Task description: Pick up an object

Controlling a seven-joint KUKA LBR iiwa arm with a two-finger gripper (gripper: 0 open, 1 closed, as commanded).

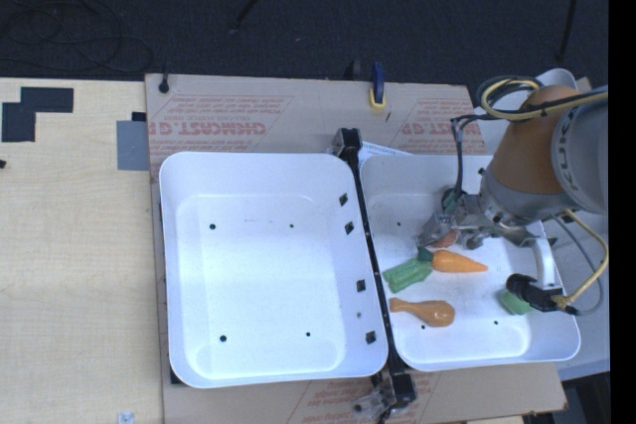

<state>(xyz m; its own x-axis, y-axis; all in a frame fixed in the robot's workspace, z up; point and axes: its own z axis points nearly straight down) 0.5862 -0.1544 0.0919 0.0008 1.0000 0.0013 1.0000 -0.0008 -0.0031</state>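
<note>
Nearest the camera, at the low edge of the view, sits the front rim of the two white bins; the left bin (199, 213) lies bare of objects, while the right bin (477, 343) holds the clutter; the arm (542, 159) reaches in from the right and its gripper (442, 231) hangs low over the upper middle of that bin; whether the fingers are spread or closed I cannot tell, as the wrist and cabling hide them, and nothing is visibly clamped between them. Just below the gripper lies an orange carrot (459, 262), its long axis running nearly left to right, thick end toward the left and point toward the right, tilted slightly down; a green block (407, 273) touches or nearly touches its left end; a tan wooden spoon (425, 312) lies nearer the front. For a clean pick, I judge the fingers should straddle the carrot across its width, at its thick middle, clear of the green block.
</note>
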